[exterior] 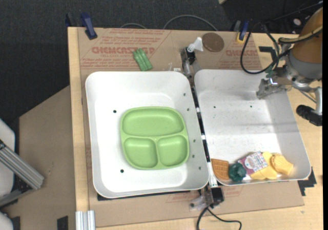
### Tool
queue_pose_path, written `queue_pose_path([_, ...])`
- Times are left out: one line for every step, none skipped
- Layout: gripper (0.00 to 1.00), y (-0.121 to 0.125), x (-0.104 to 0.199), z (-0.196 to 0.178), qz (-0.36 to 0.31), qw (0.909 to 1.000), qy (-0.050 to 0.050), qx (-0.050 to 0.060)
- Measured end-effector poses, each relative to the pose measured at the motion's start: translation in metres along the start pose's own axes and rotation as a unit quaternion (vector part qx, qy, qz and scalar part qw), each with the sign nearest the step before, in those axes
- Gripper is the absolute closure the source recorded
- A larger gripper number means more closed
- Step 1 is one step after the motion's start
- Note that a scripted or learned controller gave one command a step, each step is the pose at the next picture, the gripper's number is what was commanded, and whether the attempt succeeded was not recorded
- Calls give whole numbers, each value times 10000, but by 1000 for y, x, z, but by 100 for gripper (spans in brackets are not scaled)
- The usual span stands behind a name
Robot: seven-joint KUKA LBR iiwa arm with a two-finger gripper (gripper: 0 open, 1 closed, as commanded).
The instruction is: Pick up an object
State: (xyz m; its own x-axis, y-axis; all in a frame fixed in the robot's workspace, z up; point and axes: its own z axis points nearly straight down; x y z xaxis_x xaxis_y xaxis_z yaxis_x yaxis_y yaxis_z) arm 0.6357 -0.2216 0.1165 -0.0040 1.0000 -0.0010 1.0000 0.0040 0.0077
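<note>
**Reach not yet begun: toys wait in the near corner**

Tray first, far to the gripper's left: a green divided tray (154, 137) lies flat in the middle of the left bin (97, 96), three compartments up. Beyond that bin, on the worktop (77, 121), a small green ridged piece (142, 60) rests on a cardboard sheet (123, 44). Red print on the sheet reads roughly "CHEMCAST", with smaller lines under it too fine to read; a second red print sits on the sheet nearer the gripper, also illegible. A brown disc (212, 42) lies beside it.

The right bin (241, 116) holds the likely targets, all bunched in its front corner, well below and slightly left of the gripper (267, 87): a brown waffle-like piece (220, 168), a dark green lump (237, 172), a pink-and-white packet (254, 161) with printing too small to read, and yellow pieces (274, 166) touching it. The gripper hangs over the bin's far edge, apart from all of them; whether it is released or clenched I cannot tell, and nothing is seen in it.

To do this well, I judge the arm should travel toward the front corner and pick an outlying item, the waffle piece or a yellow one at the end, since the cluster is tight and the bin wall crowds it. A straight-down approach clear of the wall seems safest.
</note>
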Motion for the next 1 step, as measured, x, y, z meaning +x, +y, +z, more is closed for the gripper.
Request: queue_pose_path([100,1,0,-10,-3,10000,-5,-16])
